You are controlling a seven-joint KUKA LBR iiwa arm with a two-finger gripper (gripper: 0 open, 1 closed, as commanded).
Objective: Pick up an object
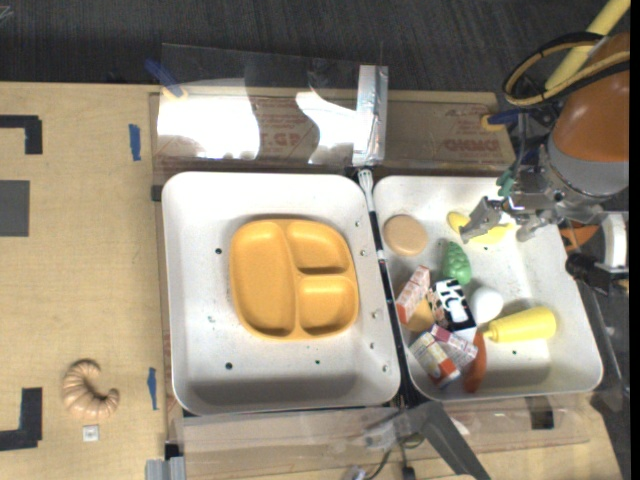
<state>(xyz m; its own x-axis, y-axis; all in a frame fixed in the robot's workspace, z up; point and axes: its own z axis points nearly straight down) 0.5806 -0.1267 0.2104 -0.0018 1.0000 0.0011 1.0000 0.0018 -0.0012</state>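
We are looking down on the counter, which is stretching far to the left of the claw. The left bin is sitting well left of the claw and is carrying a yellow divided plate. The right bin is lying directly under the claw, and the grey arm is reaching in over its upper right corner.

The claw is hanging over the top of the right bin with its fingers spread, and nothing is sitting between them. A small yellow piece is lying just beside the claw, to its lower left.

Below the claw, a yellow bottle is resting near the bin's lower edge. To the claw's left, a round tan disc is lying by the bin's wall. A green toy is sitting below and left of the claw, with a white ball further down. A heap of small packets is piling up at the lower left.

Far to the left, a tan curled toy is lying on the counter.
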